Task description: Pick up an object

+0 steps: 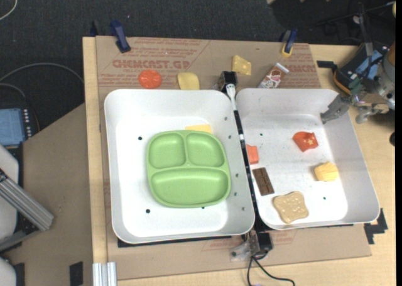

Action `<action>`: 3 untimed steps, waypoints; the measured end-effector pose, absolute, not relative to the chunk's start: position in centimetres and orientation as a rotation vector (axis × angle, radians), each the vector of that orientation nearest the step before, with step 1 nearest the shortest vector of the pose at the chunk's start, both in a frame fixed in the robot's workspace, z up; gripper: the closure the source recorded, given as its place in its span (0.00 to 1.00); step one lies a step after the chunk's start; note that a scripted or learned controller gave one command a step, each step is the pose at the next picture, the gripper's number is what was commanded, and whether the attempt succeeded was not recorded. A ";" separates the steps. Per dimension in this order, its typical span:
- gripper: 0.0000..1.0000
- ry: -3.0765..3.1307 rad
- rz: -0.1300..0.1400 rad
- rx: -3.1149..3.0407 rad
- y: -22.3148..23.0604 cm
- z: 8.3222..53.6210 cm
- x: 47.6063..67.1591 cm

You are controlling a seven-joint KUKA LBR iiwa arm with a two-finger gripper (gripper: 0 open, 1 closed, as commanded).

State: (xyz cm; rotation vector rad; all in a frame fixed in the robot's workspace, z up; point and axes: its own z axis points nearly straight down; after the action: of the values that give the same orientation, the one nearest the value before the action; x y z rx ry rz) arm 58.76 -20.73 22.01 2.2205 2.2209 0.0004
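The right bin [352, 153] holds a red piece [306, 141], a yellow chunk [326, 171], a small orange block [252, 153], a brown bar [263, 181] and a toast-shaped piece [290, 207]. My gripper [333, 111] hangs over the bin's upper right corner, above and to the right of the red piece and apart from it. Nothing shows in its grasp. The arm's wrist [370, 83] sits at the right edge of the camera view.
The left bin [125, 153] carries a green divided plate [187, 168] with a yellow piece [198, 129] at its far rim. Behind the bins lie an orange disc [149, 78], a yellow lump [188, 81], a yellow wedge [241, 65] and a small packet [272, 77].
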 end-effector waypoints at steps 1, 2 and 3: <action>0.00 2.231 -0.004 2.223 -20.0 9.1 60.5; 1.00 2.223 0.001 2.217 -20.1 10.9 60.7; 1.00 2.224 0.001 2.224 -16.3 17.0 54.5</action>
State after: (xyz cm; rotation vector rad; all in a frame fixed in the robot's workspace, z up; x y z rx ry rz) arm 54.45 -16.29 17.01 2.2241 2.2244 0.0010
